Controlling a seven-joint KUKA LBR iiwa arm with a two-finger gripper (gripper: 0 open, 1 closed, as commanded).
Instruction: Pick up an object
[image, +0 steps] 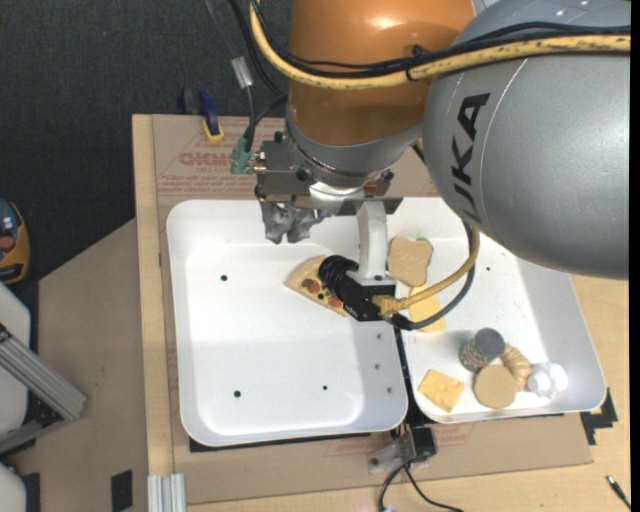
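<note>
My gripper (288, 230) hangs over the far part of the left bin (220, 330), under the grey and orange arm. A toy pizza slice (310, 281) lies on the bin floor just below and to the right of the gripper, near the divider between the bins. Part of the slice is hidden behind the robot's own hardware. Nothing shows between the gripper and the slice, and I cannot see contact between them.
The right bin (560, 300) holds a tan bread-like piece (408, 260), a yellow cheese slice (427, 308), a cheese wedge (440, 388), a grey can (484, 347), a round tan disc (494, 386) and a small white item (549, 378). The arm covers the bin's far right.
</note>
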